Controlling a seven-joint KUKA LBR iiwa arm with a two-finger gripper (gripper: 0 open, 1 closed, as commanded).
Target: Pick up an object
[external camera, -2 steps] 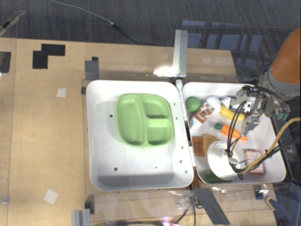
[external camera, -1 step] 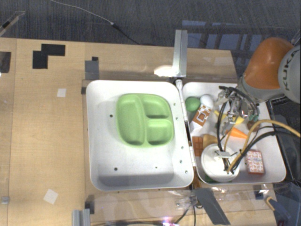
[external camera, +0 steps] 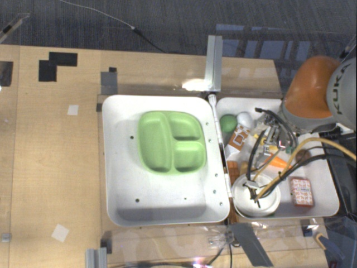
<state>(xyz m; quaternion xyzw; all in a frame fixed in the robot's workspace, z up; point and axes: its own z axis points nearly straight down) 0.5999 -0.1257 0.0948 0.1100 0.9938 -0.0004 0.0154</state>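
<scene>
Clutter fills the right bin (external camera: 329, 205) — a green ball (external camera: 227, 123), a white bowl (external camera: 255, 201), a small red-patterned box (external camera: 301, 191) — so the hand (external camera: 266, 144) hangs low over that pile, presumably to pick from it, its cables hiding whether it is apart or together, while the green divided tray (external camera: 170, 141) lies alone in the left bin (external camera: 120, 166).

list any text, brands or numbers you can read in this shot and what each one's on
"KUK": white letters on the arm, cut off by the frame edge.
Small red-patterned packet in the right bin: printed, too blurred to read.
Orange-and-white carton by the green ball: print too small to read.
Green tray and left bin: no text seen.
</scene>
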